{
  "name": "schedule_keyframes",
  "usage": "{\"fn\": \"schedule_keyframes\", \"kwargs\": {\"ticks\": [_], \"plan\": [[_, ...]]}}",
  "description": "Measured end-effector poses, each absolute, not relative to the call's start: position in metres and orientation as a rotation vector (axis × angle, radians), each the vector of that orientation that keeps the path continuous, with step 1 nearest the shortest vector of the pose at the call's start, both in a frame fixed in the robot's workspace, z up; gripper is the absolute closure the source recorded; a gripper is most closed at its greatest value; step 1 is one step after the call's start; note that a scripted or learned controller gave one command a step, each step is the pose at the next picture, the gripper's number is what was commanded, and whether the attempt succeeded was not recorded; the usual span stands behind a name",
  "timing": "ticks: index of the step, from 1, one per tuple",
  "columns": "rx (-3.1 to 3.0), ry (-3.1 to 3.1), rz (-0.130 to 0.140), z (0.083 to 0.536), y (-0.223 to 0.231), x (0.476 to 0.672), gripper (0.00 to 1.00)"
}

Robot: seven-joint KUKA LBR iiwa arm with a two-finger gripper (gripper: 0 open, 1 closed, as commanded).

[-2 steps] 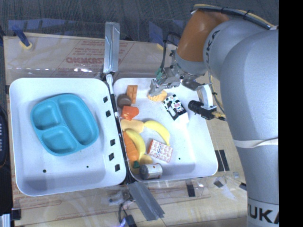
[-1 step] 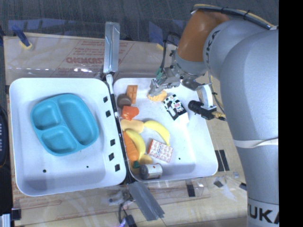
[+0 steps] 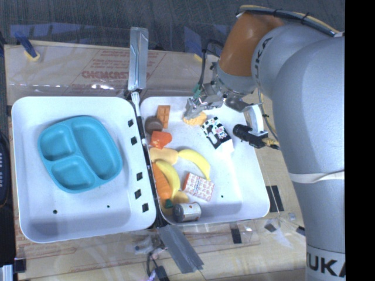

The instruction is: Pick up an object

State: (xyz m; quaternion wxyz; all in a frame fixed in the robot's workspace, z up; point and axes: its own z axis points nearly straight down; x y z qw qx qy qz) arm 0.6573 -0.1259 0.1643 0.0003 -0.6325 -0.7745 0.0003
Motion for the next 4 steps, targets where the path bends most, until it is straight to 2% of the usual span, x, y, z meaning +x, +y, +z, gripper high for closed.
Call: {"fn": "schedule_keyframes", "kwargs": {"ticks": [1, 2, 3, 4], "plan": [[-1.987, -2.433, 0.001, 0.164, -0.126, 0.657, 0.00], [-2.079, -2.347, 0.006, 0.112, -0.109, 0.623, 0.00], [-2.108, -2.322, 0.005, 0.091, -0.126, 0.535, 0.00], [-2.326, -2.111, 0.002, 0.108, -0.143, 0.523, 0.00]]}}
